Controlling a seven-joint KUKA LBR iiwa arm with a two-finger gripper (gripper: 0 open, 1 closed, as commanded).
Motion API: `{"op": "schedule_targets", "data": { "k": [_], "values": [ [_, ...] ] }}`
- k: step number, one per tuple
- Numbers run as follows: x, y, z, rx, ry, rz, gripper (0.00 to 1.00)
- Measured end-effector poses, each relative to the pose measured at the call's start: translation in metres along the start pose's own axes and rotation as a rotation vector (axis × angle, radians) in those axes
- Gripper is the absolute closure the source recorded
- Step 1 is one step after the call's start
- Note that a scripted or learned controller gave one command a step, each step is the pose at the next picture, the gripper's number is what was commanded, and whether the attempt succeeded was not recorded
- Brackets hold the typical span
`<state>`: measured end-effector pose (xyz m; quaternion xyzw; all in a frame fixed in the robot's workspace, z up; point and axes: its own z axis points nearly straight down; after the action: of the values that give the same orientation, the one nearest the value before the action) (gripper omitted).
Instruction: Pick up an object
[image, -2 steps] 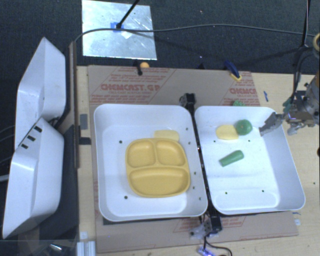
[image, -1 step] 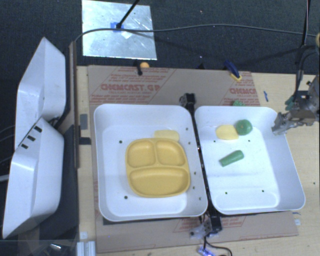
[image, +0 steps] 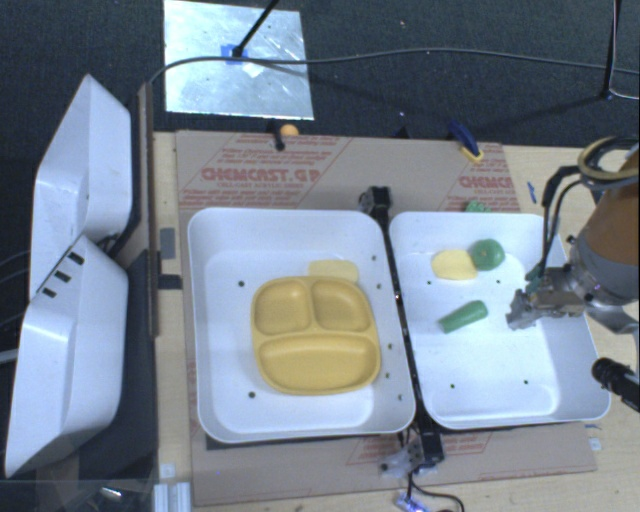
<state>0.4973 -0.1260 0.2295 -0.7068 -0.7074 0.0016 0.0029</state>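
In the right bin (image: 500, 390) lie a green cylinder (image: 463, 317), a pale yellow lump (image: 453, 264) and a round green piece (image: 488, 253) that touches the lump's right side. My gripper (image: 527, 310) hangs over the right part of this bin, a short way right of the green cylinder and apart from it. I see nothing between its fingers.
The left bin (image: 225, 380) holds a yellow three-compartment tray (image: 315, 335) and a pale yellow flat piece (image: 333, 270) behind it. A black clamp (image: 377, 198) sits where the bins meet at the back. White housings (image: 70, 300) stand at the left.
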Motion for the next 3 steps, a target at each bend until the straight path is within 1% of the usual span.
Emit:
{"op": "schedule_targets", "data": {
  "k": [1,2,3],
  "values": [
    [-0.033,0.012,0.063,-0.002,-0.001,0.037,1.00],
    [0.011,-0.010,0.147,-0.005,-0.001,-0.001,1.00],
    [0.010,-0.009,0.145,-0.008,-0.002,0.000,0.00]
  ]
}}
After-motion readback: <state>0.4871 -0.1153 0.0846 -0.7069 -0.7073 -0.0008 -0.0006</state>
